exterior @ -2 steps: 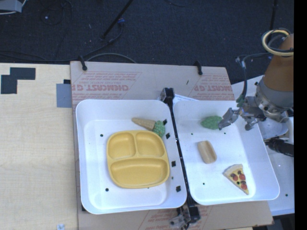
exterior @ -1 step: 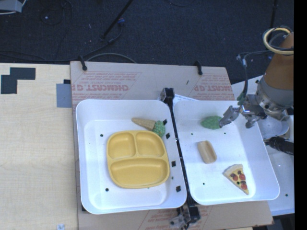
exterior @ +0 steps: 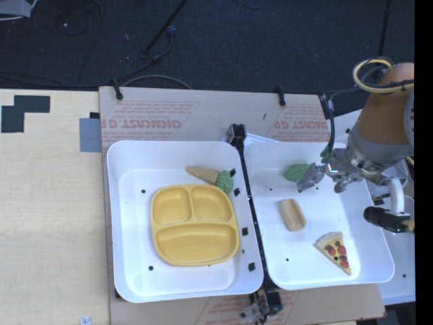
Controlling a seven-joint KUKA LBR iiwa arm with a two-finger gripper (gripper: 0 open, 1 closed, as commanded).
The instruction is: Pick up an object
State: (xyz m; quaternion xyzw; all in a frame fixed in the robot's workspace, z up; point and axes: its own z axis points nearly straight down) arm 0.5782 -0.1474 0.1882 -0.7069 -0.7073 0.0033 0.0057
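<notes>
Dark carpet with loose cables lies behind the light wooden bench (exterior: pixel 47 202), on which a sheet of printed brown cardboard (exterior: pixel 203 117) carries both containers.

Far to the left of the end effector sits the left shallow white plastic bin (exterior: pixel 128 161). It holds a yellow three-compartment plastic tray (exterior: pixel 194 223), lying flat in the bin's middle. A toy ice-cream cone, tan with a green scoop (exterior: pixel 211 176), lies on its side just beyond the tray's far edge, scoop end pointing toward the divider between the bins.

The right shallow white plastic bin (exterior: pixel 379 269) holds three candidate objects. A green leafy toy vegetable (exterior: pixel 295 172) lies just beside the end effector, on its left. A tan oblong toy bread roll (exterior: pixel 292 214) lies below and slightly left of the end effector, apart from it. A toy pizza slice with red toppings (exterior: pixel 335 250) lies below it, nearer the bin's front edge.

The end effector (exterior: pixel 326 178) is lowered into the right bin at its far side. Its fingers stand apart, with nothing visible between them. Judged from this position, the green vegetable is the likeliest target, and no grasp is yet made.
</notes>
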